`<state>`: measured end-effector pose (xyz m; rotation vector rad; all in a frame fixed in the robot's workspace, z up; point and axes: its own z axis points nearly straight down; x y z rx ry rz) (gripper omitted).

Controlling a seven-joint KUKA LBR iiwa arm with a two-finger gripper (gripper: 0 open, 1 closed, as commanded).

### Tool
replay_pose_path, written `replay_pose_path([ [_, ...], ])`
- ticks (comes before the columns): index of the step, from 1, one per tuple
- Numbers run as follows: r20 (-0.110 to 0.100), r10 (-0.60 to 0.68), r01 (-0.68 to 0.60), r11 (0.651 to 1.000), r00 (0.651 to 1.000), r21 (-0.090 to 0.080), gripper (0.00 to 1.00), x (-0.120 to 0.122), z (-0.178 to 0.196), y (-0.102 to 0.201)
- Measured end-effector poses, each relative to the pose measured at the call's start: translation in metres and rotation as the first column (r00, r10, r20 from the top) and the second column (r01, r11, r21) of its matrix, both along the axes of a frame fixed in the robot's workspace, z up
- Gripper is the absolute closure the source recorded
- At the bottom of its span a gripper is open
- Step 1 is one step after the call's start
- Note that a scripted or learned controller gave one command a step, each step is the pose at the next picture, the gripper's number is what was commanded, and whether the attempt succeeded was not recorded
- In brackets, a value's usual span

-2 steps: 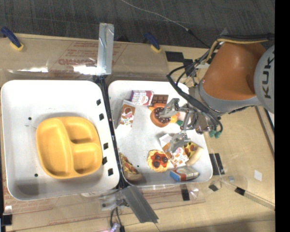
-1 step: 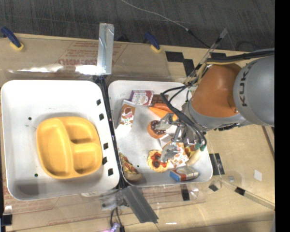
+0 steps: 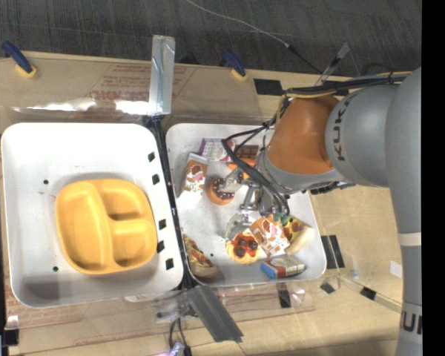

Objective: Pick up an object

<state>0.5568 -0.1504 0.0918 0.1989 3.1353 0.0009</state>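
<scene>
Metallic and grey, the end effector (image 3: pixel 251 208) points down into the right bin (image 3: pixel 311 254) from the arm (image 3: pixel 371 143), which bends in from three o'clock, its orange band (image 3: pixel 300 136) above the wrist. I cannot tell how the end effector is set. At five o'clock just beside it lies a toy pizza slice (image 3: pixel 263 237); at ten o'clock a small donut (image 3: pixel 222 190), a printed packet (image 3: pixel 195 176) beyond. A glossy yellow compartment tray (image 3: pixel 105 225) sits in the left bin (image 3: pixel 30 147) at nine o'clock.
</scene>
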Motion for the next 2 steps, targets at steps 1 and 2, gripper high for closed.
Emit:
replay_pose_path([
  [1,-0.053,-0.14,0.14,0.99,0.989,-0.006,0.0,0.075,-0.004,0.015],
  [2,0.001,-0.255,0.255,0.967,0.967,0.0,0.0,0.031,0.001,-0.004],
])
